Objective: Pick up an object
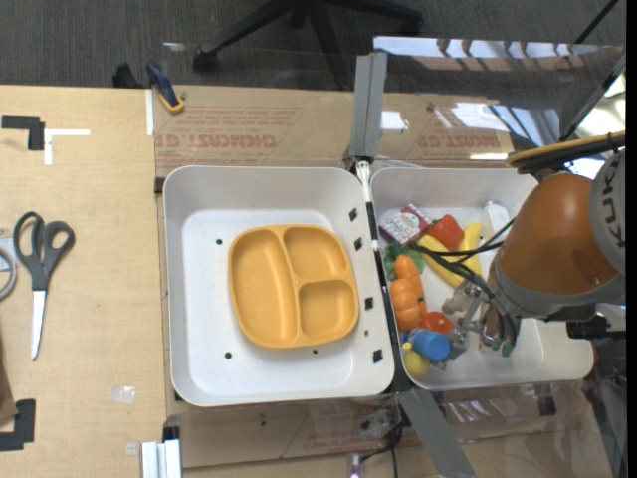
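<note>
Two bins: shallow glossy white plastic, side by side; left bin (189, 297), right bin (557, 361).
Left bin contents: one smooth yellow-orange plate (295, 285) with rounded corners and three compartments, lying flat.
Right bin contents: a jumble of small plastic toy food (426, 277) along its left side, with orange, yellow, red and blue bits touching each other, pretty lumpy shapes.
Arm: grey with the orange band (557, 232), reaching in from the right, wrist bent down over the right bin.
Claw: gripper (476, 329) sits low, just beside the toy pile; honestly can't tell how it's set.
Writing: mirrored print on the cardboard (249, 132) behind the bins, not legible to me.
Bench extras: scissors (40, 262) with grey handles on the light wood at the left.
</note>
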Controlling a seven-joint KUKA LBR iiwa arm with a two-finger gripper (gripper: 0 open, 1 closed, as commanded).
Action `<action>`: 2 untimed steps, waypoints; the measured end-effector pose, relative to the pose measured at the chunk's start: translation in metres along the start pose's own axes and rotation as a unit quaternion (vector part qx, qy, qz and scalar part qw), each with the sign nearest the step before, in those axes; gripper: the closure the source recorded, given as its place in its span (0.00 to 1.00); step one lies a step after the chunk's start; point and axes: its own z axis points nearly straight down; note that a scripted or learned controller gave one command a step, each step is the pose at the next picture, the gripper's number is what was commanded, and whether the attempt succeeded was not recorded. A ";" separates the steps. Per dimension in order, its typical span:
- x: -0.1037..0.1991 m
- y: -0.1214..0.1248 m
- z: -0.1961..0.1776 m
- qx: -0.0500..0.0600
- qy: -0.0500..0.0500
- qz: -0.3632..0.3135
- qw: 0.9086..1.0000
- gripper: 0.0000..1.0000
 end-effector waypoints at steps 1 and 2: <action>-0.003 0.006 0.000 0.000 0.000 0.055 0.999 0.00; -0.018 0.014 0.000 0.000 0.000 0.063 0.998 0.00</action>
